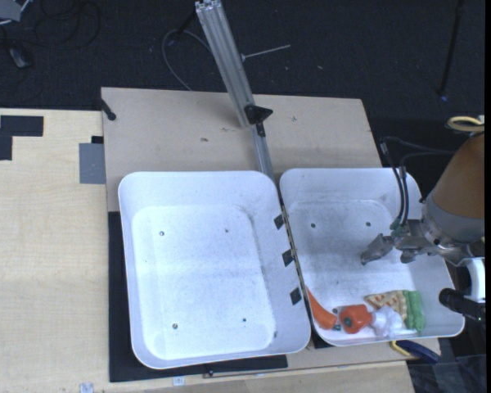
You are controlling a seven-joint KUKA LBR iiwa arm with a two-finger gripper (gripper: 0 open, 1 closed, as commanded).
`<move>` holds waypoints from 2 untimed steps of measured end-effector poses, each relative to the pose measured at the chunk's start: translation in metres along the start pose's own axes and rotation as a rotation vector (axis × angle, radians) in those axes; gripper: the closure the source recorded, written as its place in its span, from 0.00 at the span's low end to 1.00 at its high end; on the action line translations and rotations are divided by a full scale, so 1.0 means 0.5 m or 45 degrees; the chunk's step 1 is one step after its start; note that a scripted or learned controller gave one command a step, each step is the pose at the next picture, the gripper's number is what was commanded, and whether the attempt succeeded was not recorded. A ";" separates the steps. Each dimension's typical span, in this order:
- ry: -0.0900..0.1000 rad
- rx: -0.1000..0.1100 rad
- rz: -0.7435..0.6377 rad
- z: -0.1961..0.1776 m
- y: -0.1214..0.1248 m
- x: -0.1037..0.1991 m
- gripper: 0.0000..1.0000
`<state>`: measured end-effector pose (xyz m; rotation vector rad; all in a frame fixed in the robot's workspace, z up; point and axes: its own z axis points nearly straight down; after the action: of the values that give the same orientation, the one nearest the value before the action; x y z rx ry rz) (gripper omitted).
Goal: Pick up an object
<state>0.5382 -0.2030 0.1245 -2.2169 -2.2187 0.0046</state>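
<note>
Several small objects lie along the near edge of the right bin (335,195): an orange carrot-shaped piece (319,309), a red round object (354,318), a tan patterned piece (385,300), a white lump (387,324) and a green object (414,309). My gripper (383,250) hangs over the right half of this bin, up and away from that cluster, over bare bin floor. Nothing shows at its tip. The arm's orange band (462,182) comes in from the right edge.
The left bin (196,211) sits beside the right one, joined by black clips (288,256). A slanted metal rail (229,60) rises behind the bins. Cables run along the right bin's far right side.
</note>
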 end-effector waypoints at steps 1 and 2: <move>-0.003 -0.009 0.001 0.074 0.002 0.000 0.00; -0.004 -0.013 0.002 0.050 0.003 -0.001 1.00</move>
<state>0.5396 -0.2037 0.0994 -2.2251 -2.2238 -0.0038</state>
